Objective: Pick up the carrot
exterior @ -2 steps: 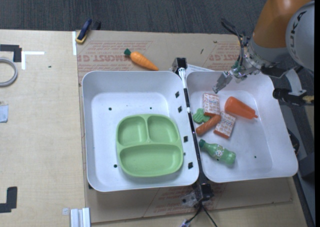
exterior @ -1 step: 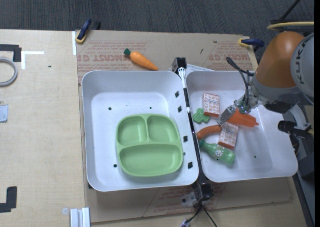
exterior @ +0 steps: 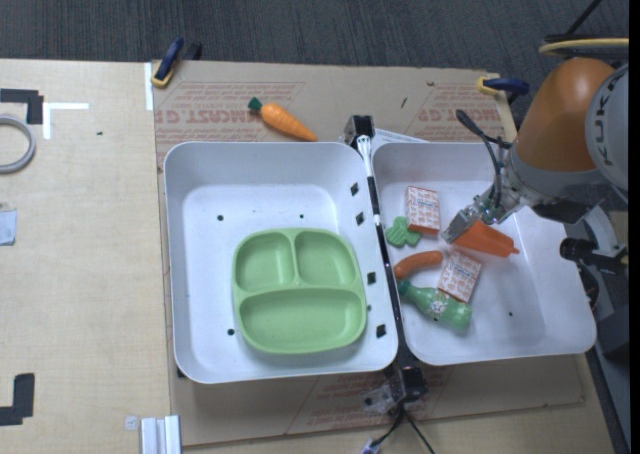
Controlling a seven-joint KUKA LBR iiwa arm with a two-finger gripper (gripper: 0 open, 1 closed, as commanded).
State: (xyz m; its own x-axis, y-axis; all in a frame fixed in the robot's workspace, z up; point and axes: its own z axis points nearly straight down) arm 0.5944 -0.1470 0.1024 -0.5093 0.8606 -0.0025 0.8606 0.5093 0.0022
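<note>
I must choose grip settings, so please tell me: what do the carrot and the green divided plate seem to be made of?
The carrot, lying on the cardboard behind the bins, looks like moulded plastic: even orange, smooth, with a stiff green top. It may also be rubber. The green divided plate looks like matte hard plastic: one flat pale green colour, rounded moulded ridges between its three compartments, and only a soft sheen.

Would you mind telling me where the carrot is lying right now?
The carrot lies outside both bins, on the cardboard sheet just behind the left bin's back rim, far from the gripper over the right bin.
</note>
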